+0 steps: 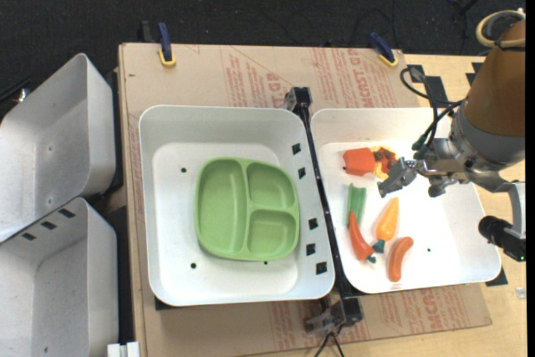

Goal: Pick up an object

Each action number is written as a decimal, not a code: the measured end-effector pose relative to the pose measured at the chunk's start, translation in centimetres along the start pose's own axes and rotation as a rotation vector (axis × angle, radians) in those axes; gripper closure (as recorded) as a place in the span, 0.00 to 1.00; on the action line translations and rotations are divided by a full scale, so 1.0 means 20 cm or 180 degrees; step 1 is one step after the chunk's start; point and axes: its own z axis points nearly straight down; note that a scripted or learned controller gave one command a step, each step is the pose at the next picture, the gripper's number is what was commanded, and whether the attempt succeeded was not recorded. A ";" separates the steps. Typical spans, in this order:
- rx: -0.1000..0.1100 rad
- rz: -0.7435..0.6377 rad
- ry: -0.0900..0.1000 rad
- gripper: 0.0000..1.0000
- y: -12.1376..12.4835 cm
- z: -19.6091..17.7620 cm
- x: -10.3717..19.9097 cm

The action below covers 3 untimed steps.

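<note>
Camera view is showing two white bins sitting side by side on a cardboard-covered bench (251, 71). Left bin (159, 205) is holding a green divided plate (247, 209), lying flat near its middle. Moving over, the right bin (456, 259) is carrying a little heap of toy food: a green piece (357, 201) and a red pepper-looking thing (359, 240) lying at about 9 o'clock from the bin's center, a red-orange chunk (360, 160) with a yellow bit (383, 169) at roughly 11 o'clock, an orange carrot-ish piece (387, 219) near the middle, and an orange sausage shape (399, 257) at around 6 o'clock. The gripper (398, 179) is hovering at the top of that pile, just beside the yellow bit, with the arm (497, 113) reaching in from 3 o'clock. Honestly can't tell whether it's gripping anything.
</note>
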 end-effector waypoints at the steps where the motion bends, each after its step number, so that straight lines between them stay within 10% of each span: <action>1: -0.0027 -0.0005 -0.0004 0.00 0.01 -0.02 0.00; 3: -0.0006 0.0007 -0.0001 0.00 -0.03 0.51 0.00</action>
